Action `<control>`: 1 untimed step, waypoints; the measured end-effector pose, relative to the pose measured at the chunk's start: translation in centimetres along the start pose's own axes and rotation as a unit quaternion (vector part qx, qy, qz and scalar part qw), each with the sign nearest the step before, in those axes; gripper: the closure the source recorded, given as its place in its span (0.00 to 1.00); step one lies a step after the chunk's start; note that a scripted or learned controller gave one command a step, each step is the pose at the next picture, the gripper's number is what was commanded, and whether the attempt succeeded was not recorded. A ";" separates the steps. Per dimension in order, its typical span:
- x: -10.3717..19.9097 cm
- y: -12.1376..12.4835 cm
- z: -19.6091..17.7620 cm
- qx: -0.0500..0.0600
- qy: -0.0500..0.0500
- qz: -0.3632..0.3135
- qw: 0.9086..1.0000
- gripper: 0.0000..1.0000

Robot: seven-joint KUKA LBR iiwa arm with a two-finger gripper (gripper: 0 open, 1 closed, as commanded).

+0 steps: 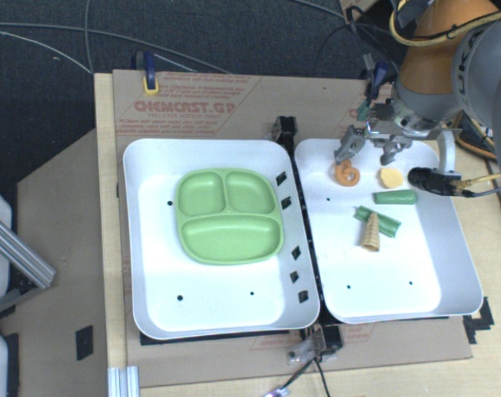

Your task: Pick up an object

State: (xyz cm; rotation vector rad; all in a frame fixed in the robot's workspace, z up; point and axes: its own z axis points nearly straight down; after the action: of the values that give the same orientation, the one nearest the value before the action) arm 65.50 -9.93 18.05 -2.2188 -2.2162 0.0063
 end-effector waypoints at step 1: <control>0.7 -0.3 6.1 0.000 0.000 -0.001 1.000 0.00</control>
State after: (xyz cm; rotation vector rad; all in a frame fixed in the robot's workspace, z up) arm 65.15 -9.19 11.95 -2.2157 -2.2175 0.0064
